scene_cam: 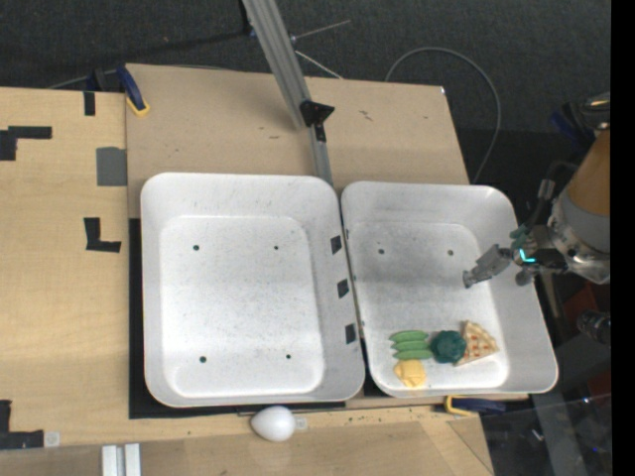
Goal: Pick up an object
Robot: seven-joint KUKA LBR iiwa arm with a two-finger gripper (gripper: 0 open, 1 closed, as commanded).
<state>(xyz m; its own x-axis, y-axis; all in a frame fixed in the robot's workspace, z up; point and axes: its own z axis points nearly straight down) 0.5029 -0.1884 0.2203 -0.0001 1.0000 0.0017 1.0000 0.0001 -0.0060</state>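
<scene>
Hovering over right bin (496, 206), near its right wall: gripper (493, 266), fingers' state impossible to tell. Lying well apart, at near edge: green pod (410, 342), dark green lump (448, 346), pizza slice (480, 343), yellow piece (411, 371).

The wooden surface (228, 117) bears two shallow white bins side by side, the left bin (238, 191) touching the right bin (496, 206). A white egg-shaped thing (273, 423) lies on the surface just beside the left bin's near edge.
</scene>
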